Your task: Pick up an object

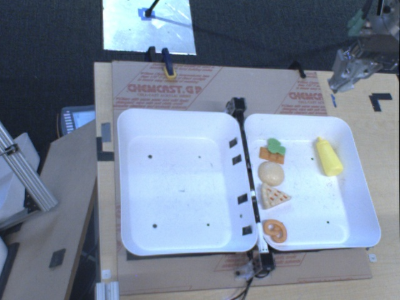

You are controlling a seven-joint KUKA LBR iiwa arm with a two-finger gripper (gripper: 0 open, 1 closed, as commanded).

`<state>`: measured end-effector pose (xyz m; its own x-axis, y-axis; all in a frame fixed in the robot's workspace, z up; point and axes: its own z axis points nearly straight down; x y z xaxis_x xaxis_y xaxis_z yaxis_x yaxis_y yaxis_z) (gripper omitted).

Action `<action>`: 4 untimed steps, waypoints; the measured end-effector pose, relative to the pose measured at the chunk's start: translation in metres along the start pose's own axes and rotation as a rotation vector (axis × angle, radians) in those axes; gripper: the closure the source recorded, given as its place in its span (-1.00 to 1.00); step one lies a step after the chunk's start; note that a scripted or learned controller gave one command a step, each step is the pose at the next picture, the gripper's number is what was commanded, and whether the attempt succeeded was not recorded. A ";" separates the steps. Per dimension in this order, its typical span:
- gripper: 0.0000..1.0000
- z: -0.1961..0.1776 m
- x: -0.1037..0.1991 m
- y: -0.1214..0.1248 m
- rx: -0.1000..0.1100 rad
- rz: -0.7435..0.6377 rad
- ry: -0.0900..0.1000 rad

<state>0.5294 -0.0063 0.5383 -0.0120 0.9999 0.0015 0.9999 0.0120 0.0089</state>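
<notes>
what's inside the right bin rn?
Right bin holds five toy foods: a yellow bottle, a carrot piece, a beige bun, a pizza slice and a pretzel. Nothing covers them.

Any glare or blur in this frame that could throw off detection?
Camera view: strong glare on the shiny sheet beyond the bench; white bins evenly lit, soft shadows only; gripper at the upper right looks soft and blurred; yellow bottle and pretzel reasonably sharp.

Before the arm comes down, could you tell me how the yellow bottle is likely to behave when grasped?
The yellow bottle lies on its side in the right bin, so its rounded body may roll if nudged. It looks like smooth plastic, probably light and a bit slippery. Nothing touches it, so it could slide freely.
</notes>
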 end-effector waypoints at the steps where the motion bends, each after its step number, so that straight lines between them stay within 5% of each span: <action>1: 1.00 0.180 0.051 0.016 0.023 0.003 -0.001; 2: 1.00 0.018 0.080 0.025 -0.012 0.005 0.002; 3: 1.00 0.062 0.155 0.044 0.009 0.001 0.000; 4: 1.00 0.041 0.221 0.032 0.005 0.001 0.002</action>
<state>0.5586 0.2152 0.4975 -0.0111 0.9999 0.0032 0.9999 0.0111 0.0037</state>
